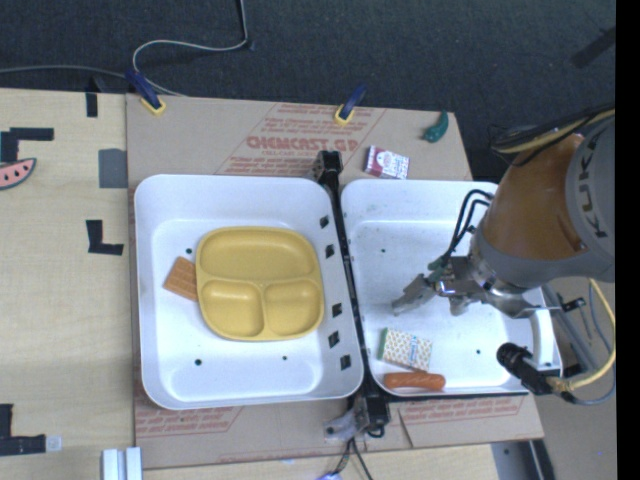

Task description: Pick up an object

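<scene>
In the right bin (400,218), my gripper (430,302) hangs low over the floor with its fingers spread open and nothing between them. One finger (406,299) points left. A small square packet (406,349) with a pale green pattern lies just below and left of the gripper, apart from it. An orange-red sausage-shaped piece (415,380) rests against the bin's front wall. The left bin (160,268) holds a yellow divided plate (262,279), and a brown flat piece (181,279) is tucked under the plate's left edge.
A black divider with clips (338,268) runs between the bins. On the cardboard behind them lie a small red and white box (385,162) and a green item (436,126). Two yellow clamps (350,108) hold the cardboard's far edge.
</scene>
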You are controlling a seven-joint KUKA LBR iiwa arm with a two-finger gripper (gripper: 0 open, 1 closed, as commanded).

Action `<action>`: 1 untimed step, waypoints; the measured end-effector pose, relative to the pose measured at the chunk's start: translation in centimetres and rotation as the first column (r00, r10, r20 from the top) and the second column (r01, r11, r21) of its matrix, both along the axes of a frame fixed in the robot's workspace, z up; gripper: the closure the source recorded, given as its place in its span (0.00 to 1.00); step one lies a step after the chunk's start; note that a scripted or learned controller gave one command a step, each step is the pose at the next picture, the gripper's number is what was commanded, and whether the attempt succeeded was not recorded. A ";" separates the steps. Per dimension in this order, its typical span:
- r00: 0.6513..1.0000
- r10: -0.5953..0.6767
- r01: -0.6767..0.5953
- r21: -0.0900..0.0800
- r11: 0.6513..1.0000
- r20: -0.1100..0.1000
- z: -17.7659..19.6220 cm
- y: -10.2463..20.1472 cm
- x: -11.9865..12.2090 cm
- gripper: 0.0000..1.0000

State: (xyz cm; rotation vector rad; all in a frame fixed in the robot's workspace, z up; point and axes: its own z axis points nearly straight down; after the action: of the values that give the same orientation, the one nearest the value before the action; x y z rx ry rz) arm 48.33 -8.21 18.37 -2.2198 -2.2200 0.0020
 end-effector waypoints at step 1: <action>1.000 0.003 -0.003 0.000 1.000 0.001 0.0 9.1 0.0 0.00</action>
State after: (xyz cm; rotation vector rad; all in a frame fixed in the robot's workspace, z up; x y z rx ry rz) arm 48.36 0.94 18.39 -2.2171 -2.2228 0.0010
